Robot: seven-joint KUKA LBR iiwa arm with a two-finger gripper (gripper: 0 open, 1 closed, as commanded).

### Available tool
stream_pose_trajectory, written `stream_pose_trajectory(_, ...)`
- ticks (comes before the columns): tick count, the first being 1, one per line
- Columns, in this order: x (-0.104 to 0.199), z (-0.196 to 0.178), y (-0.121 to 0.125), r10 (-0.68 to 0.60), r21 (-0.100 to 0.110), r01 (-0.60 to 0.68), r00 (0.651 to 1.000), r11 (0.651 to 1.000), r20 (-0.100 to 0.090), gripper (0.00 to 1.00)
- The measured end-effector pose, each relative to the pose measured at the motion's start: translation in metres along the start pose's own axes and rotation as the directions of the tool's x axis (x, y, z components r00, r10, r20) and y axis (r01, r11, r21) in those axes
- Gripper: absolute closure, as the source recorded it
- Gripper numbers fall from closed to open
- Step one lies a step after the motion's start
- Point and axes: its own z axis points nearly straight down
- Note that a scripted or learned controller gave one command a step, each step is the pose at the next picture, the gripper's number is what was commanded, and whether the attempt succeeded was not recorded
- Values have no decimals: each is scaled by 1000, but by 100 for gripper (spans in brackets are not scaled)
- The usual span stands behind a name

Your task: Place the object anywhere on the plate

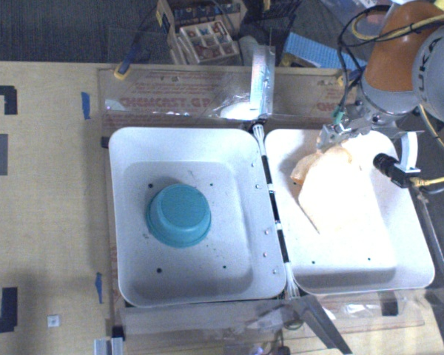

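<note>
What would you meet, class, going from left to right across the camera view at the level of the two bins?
Blue tape mark → left bin → teal plate → right bin → pale orange object → gripper.

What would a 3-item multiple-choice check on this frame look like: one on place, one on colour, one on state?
1. Which bin holds the round dish?
A. The left bin
B. The right bin
C. It sits on the bench outside both bins

2. What colour is that dish?
A. Red
B. Teal blue
C. Black

3. How does the pale orange object lie relative to the dish?
A. On top of it
B. Leaning against its rim
C. Apart from it, in the other bin

Answers:
1. A: the dish rests near the middle of the left bin.
2. B: its whole top surface reads teal blue against the white bin floor.
3. C: the pale orange object lies in the right bin, under strong glare, close below the gripper, with the divider between the bins separating it from the dish.
</note>
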Motion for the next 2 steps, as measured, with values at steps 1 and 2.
stream_pose_trajectory(1,-2,-51,1,2,1,-2,1000,1000,0,100)
stream_pose_trajectory(2,56,-55,11,-387,2,387,922,922,-3,100)
